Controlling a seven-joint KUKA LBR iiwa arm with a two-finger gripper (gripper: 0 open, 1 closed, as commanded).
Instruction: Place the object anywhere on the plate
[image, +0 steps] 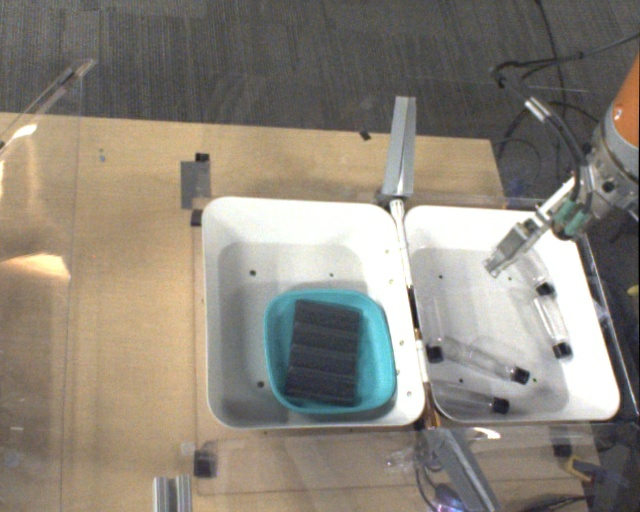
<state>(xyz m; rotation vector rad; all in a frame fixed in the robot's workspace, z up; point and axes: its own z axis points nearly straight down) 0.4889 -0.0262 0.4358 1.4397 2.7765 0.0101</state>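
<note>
Lying far left of the gripper (503, 259), a dark ribbed block (323, 352) ran lengthwise up-down on the teal plate (378, 350). Clear tubes (478, 360) lay in the right bin (596, 330) below the gripper; its grip state couldn't be told.

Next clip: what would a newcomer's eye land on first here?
The teal plate in the left bin stands out, with a dark ridged block lying on it. Then the end effector over the right bin, above several clear tubes with black caps.

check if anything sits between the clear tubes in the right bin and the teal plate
Yes: the bins' adjoining white walls separate the clear black-capped tubes from the teal square plate, which already carries a dark ribbed block.
</note>
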